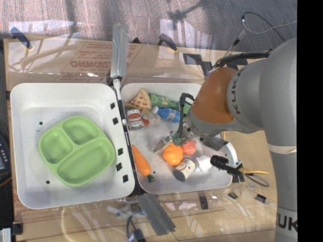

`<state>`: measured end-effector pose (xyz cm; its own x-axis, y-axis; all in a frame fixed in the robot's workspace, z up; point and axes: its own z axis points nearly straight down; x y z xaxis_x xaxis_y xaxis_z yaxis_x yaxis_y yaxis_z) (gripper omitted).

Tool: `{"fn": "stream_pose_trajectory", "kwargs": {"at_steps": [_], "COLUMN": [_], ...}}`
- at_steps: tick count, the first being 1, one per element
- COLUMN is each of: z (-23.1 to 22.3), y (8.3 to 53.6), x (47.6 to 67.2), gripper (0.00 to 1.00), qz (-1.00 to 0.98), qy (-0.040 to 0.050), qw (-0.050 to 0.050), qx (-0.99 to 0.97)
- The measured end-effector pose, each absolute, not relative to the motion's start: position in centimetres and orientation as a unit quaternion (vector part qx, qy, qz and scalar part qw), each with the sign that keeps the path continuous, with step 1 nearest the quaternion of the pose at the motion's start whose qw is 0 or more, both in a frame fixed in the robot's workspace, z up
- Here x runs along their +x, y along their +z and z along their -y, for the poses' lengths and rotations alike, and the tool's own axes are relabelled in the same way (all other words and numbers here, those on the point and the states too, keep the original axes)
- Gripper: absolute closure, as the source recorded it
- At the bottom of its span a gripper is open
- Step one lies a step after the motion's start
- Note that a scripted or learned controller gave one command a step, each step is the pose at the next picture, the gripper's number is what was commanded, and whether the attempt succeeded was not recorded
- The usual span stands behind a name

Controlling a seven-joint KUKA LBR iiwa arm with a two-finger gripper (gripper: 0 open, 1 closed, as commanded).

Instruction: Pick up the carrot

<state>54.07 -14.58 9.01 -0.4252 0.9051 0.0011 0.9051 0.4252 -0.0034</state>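
- While the arm (pixel 237 102) reaches in from the right, its gripper (pixel 177 135) sits low over the right bin (pixel 166 185), just above the orange fruit (pixel 173 154); can't tell if it is parted or closed.
- Carrot (pixel 141 162) lies at that bin's left wall, tip toward the front, apart from the gripper, nothing on it.
- Near gripper: pink item (pixel 189 147), small can (pixel 184 169).
- Further back: sandwich wedge (pixel 141 100), blue bottle (pixel 168 114), red-label can (pixel 135 119).
- Left bin (pixel 30 105) holds a green tray (pixel 76 150).

carrot (pixel 142 162): orange | divided plate (pixel 77 150): light green | bins (pixel 30 105): white | arm (pixel 252 100): grey, orange band
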Motion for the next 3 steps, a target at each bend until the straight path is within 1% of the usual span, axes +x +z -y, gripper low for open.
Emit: {"fn": "stream_pose_trajectory", "kwargs": {"at_steps": [1, 2, 3], "z": [16.0, 15.9, 11.6], "y": [9.0, 9.7, 17.8], "x": [48.6, 48.7, 55.9], "gripper": [0.0, 1.0, 1.0], "qz": [0.857, 0.859, 0.891], "qy": [0.0002, 0.0004, 0.0006], "qw": [0.001, 0.003, 0.001], "qx": [-0.515, -0.512, -0.454]}}
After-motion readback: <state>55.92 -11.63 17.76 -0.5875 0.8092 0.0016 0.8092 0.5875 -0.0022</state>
